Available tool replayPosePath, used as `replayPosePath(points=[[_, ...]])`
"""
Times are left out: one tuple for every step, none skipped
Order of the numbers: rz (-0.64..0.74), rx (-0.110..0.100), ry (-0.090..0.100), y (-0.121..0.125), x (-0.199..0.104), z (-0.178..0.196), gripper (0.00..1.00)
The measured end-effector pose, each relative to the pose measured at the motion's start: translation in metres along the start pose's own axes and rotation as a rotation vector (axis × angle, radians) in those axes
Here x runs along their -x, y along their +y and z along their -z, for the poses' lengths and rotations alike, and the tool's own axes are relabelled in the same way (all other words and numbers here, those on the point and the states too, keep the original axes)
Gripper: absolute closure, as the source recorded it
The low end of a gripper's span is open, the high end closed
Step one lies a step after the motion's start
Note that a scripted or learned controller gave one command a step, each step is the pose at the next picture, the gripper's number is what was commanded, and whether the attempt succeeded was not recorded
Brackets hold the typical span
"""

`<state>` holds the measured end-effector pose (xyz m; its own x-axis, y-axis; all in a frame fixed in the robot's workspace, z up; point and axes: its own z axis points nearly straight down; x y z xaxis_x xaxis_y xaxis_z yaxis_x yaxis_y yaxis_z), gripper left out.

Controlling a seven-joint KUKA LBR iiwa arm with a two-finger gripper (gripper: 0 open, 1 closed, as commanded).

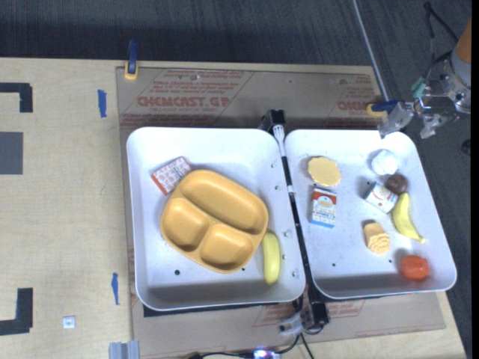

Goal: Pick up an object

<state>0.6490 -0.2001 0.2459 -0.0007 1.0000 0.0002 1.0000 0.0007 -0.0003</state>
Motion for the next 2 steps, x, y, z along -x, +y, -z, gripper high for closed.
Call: replayPosePath(points=[[0.002,-0.003,0.007,-0.013,0.020,-0.136,0.00],[0.001,0.004,0.001,-0.046,0.006,-0.159,0.00]])
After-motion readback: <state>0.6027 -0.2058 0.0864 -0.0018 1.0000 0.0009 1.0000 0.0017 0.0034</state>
